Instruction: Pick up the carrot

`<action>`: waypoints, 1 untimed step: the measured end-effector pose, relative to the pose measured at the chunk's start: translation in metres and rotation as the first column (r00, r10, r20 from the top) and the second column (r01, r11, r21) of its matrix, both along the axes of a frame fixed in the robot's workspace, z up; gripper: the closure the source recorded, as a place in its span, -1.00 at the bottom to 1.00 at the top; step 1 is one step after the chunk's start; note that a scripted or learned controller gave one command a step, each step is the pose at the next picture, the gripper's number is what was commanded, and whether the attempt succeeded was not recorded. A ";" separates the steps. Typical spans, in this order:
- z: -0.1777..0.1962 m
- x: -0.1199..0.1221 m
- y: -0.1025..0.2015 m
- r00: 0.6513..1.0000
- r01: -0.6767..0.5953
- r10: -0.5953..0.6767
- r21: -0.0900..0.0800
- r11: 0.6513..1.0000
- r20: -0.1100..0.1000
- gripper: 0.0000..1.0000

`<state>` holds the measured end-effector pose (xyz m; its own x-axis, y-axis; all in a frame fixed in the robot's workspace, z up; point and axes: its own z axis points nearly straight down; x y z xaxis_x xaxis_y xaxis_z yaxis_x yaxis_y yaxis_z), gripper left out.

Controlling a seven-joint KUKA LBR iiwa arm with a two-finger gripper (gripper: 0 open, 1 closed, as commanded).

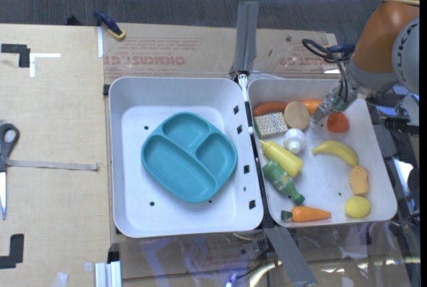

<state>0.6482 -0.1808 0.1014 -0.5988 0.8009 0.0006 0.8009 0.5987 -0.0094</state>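
The carrot [311,214], orange with a green stub at its left end, lies flat along the front wall of the right bin [380,145]. My gripper [327,109] is at the far side of that bin, well behind the carrot. It hangs just left of a red tomato [337,122] and right of a beige potato [297,115]. A short orange piece [311,105] shows just beside its tip. Nothing can be seen held.
The right bin also holds a banana [337,151], a yellow bottle [281,156], a green bottle [283,181], a lemon [357,207], a tan piece [359,179], a cracker [270,124] and a reddish sausage [269,107]. A blue divided plate [189,156] sits in the left bin [123,145].
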 end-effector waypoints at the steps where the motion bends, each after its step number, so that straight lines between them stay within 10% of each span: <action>1: -0.009 -0.009 0.029 0.985 -0.171 0.171 0.004 0.985 0.010 1.00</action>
